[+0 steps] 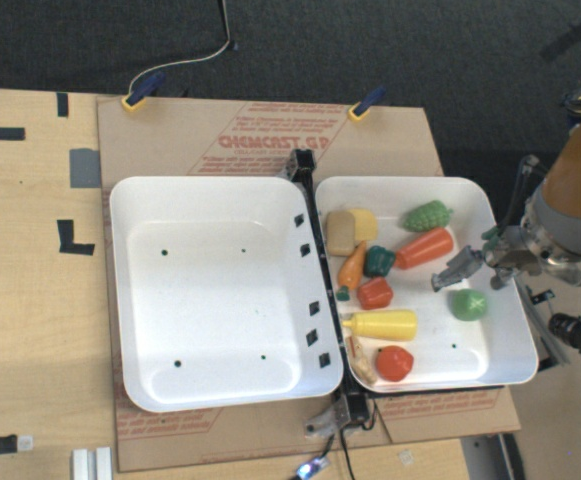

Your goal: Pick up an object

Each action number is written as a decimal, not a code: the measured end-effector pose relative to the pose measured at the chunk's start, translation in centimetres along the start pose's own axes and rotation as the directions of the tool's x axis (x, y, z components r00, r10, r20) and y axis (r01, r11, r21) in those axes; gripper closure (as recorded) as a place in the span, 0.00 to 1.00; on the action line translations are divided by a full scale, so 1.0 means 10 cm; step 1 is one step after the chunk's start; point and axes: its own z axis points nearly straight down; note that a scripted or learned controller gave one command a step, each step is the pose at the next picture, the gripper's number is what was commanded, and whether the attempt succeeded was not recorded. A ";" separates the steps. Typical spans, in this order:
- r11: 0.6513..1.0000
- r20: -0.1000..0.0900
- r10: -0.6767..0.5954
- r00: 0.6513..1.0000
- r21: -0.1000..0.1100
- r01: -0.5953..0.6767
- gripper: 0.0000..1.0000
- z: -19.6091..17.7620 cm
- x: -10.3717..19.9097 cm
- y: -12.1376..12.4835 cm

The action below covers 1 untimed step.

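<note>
Reaching over the right bin (490,208) from its right edge, the gripper (457,268) has its fingers slightly apart, clamping nothing. Just beside it near that edge lies a small green ball (468,305), round and glossy; it looks light, stiff and slippery, best pinched across its middle.

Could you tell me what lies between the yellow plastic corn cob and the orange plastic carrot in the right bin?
In the camera view, a small red plastic pepper sits between the yellow corn cob and the orange carrot.
</note>
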 end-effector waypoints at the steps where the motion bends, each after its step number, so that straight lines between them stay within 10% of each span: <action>1: 1.000 0.003 0.002 1.000 -0.001 -0.002 0.00 1.56 -0.46 0.32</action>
